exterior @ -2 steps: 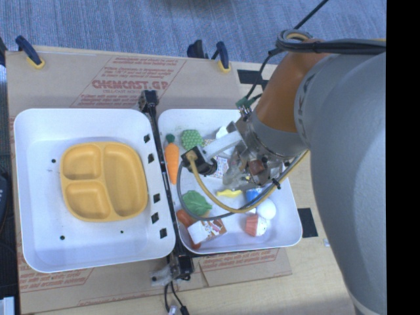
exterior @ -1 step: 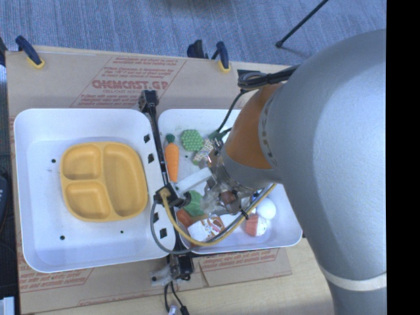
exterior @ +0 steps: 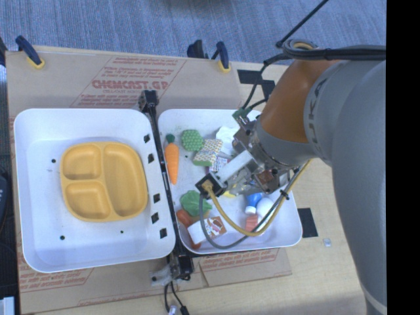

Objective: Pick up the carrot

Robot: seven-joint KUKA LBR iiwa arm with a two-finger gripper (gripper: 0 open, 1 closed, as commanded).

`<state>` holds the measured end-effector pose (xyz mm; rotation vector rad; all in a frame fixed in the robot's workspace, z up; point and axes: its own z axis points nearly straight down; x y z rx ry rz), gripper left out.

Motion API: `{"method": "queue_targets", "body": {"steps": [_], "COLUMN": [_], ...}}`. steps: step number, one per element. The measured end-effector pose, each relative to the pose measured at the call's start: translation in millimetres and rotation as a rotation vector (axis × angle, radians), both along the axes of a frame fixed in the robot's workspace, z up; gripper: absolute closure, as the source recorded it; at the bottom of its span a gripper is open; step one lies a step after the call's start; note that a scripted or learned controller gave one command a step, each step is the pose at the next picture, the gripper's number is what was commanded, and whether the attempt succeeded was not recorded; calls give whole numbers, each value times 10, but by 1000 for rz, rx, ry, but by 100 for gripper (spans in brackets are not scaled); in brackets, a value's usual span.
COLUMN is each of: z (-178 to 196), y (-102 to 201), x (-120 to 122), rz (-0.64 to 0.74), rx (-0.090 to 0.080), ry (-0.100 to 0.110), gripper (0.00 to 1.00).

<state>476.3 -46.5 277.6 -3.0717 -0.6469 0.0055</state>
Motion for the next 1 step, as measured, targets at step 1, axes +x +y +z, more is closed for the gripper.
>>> {"method": "queue_targets", "body": {"steps": [1], "z": [-55], "y": [-706], "x": [-7], "rz": [349], "rx": [3], "ry": [1], "gripper": [100]}}
